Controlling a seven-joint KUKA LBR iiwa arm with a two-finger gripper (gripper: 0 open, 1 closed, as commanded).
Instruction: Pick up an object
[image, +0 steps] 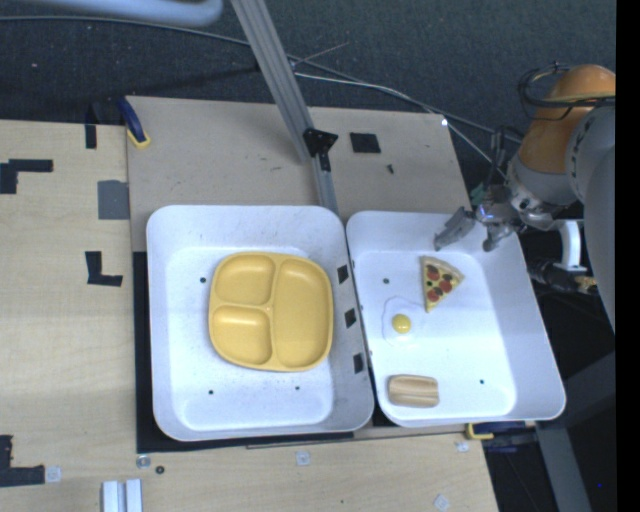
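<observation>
Claw (476, 231): at the upper right of the frame, over the top edge of the right-hand bin (520, 300); two dark fingers splayed apart, one reaching left and down, the other to its right; nothing between them. Arm: grey, orange band (560, 120) above the wrist, entering from the right edge. Nearest candidate: toy pizza slice (438, 282), lying flat on the bin floor just below and left of the claw, point toward the lower left. Further down: small yellow ball (401, 323), near the middle of the same bin; then a tan bread-roll toy (413, 390) at the bin's lower edge. Left-hand bin (170, 300): holds a yellow divided plate (271, 310), well apart from the claw. Worktop (60, 300): pale wood with dark tape marks. Risks, judged from this layout: the claw sits close to the bin's raised rim, so a straight descent may strike the wall rather than reach the floor; the pizza slice is thin and flat, so fingers may close above it or push it aside; the ball is likely to roll away under a glancing touch; the roll lies near the lower wall, leaving little room for a finger on that side.
</observation>
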